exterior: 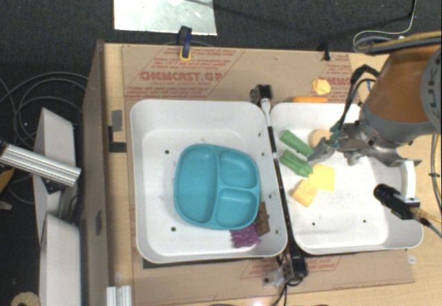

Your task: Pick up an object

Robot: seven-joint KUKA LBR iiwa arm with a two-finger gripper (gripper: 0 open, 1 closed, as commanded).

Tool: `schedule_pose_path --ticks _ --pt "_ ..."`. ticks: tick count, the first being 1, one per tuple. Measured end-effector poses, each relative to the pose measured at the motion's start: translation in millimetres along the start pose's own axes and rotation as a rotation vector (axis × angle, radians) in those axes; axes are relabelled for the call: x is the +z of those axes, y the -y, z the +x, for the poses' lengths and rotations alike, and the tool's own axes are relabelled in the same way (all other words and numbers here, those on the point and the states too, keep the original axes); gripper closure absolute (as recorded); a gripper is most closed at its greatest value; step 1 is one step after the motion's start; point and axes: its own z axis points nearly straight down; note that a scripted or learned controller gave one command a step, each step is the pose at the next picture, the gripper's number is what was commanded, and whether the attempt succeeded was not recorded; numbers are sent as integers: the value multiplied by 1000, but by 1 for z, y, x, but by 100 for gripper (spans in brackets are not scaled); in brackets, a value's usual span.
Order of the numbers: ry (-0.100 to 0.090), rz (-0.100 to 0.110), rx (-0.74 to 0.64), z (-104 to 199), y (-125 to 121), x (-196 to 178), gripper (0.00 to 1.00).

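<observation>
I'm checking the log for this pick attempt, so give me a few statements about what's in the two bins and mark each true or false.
1. The blue plate lies in the left bin. True.
2. The purple thing sits in the right bin. False: it lies in the left bin, by the plate's near edge.
3. Two green pieces lie in the right bin. True.
4. The yellow blocks rest on the plate. False: they are in the right bin.
5. The gripper is over the right bin. True.
</observation>
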Motion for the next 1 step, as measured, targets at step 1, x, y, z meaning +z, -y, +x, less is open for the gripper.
schedule_pose_path --ticks 1 --pt "3 2 3 -31 -16 130 0"
